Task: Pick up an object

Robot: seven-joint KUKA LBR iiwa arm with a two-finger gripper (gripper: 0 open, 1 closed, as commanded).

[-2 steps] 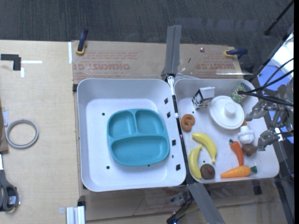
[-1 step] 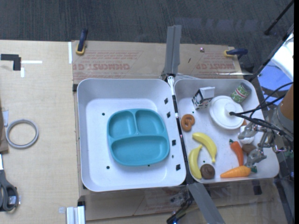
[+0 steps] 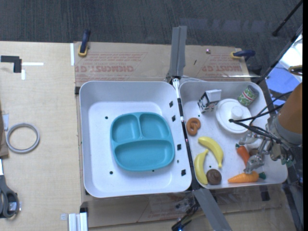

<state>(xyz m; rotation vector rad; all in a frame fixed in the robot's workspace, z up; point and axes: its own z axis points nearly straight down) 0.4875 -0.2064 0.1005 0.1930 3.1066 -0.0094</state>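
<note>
The gripper (image 3: 255,159) hangs low over the right bin (image 3: 190,88), near its front right corner, its metal fingers pointing down and toward the left — whether they stand open or closed I cannot tell, since wires and linkage blur together there. Just to its left lies a small orange-red piece (image 3: 242,154) (perhaps a second carrot), and just below it a toy carrot (image 3: 244,178) rests along the bin's front wall. The arm (image 3: 292,121) enters from the right edge, its orange band above the wrist, with black cables looping across to a white round dish (image 3: 233,114).

Farther left lie two bananas (image 3: 213,149), a brown round object (image 3: 213,176) and a doughnut (image 3: 193,125). The left bin (image 3: 91,143) holds a blue divided plate (image 3: 142,141).
</note>
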